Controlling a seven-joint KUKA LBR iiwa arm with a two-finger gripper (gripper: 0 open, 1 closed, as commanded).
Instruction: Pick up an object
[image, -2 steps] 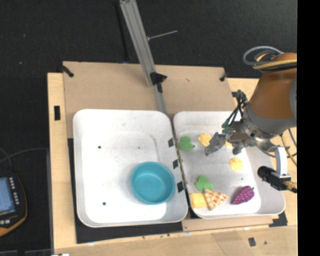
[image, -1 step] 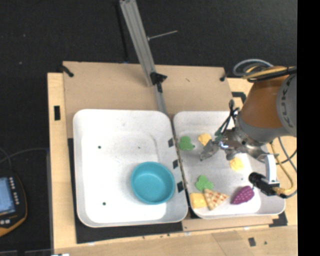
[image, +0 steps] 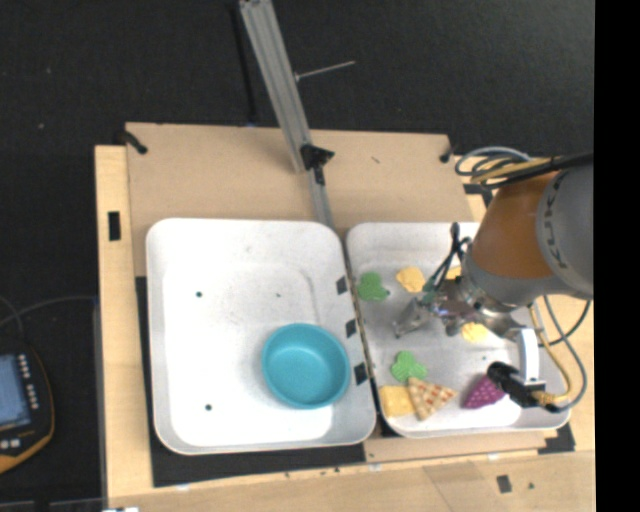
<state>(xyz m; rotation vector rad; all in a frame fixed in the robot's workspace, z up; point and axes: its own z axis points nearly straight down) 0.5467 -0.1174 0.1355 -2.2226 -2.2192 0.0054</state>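
Apparently the hand (image: 412, 322) hung low in right bin (image: 390, 240) w/ toys to grab one; grip state unclear.

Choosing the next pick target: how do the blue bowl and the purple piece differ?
The blue bowl sits in the left bin; the purple piece lies in the right bin. The bowl is far larger, round and hollow; the purple piece is small, flat-looking and irregular. The bowl stands alone; the purple piece has neighbours. Both rest untouched.
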